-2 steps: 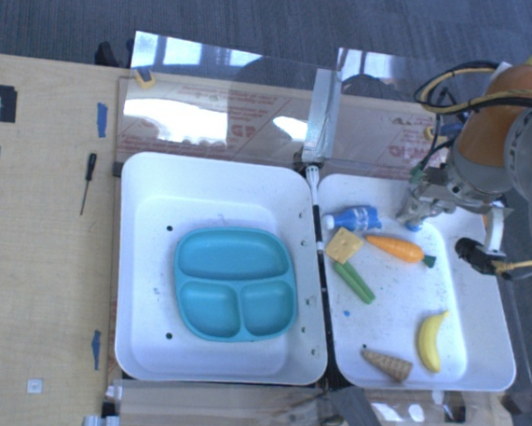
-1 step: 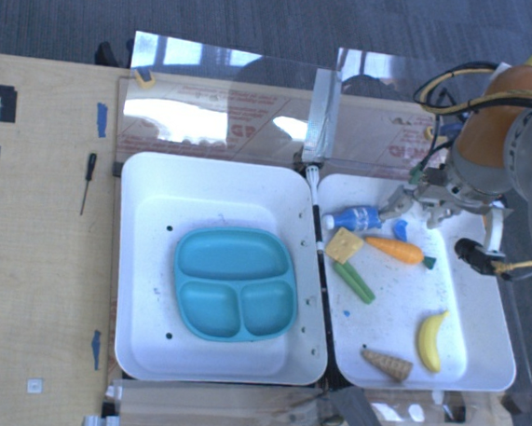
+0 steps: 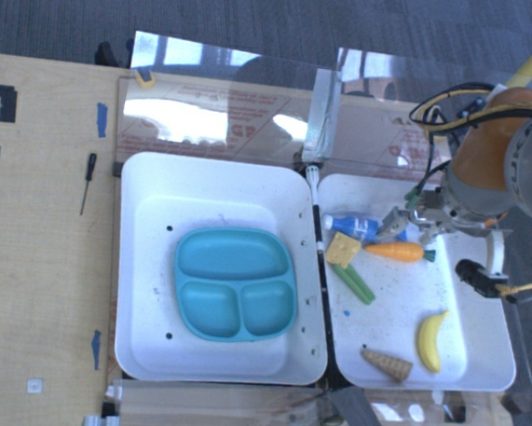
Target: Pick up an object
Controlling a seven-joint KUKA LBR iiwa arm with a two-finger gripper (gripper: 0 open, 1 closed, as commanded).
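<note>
The right bin (image 3: pixel 476 368) holds several small objects. A blue bottle (image 3: pixel 352 227) lies near its far left corner, with an orange carrot (image 3: pixel 395 252) just in front of it. Beside them are a tan square block (image 3: pixel 342 250) and a green stick (image 3: pixel 355 283). A yellow banana (image 3: pixel 432 340) and a brown cone (image 3: pixel 387 362) lie toward the near edge. My gripper (image 3: pixel 410 229) hangs over the far part of this bin, just above the carrot and right of the bottle. It stands open with nothing between its fingers.
The left bin (image 3: pixel 146 196) carries a teal divided plate (image 3: pixel 236 282). A clear plastic wall (image 3: pixel 257 113) rises behind both bins. The arm's grey body with its orange band (image 3: pixel 483 149) and cables covers the right bin's far right corner.
</note>
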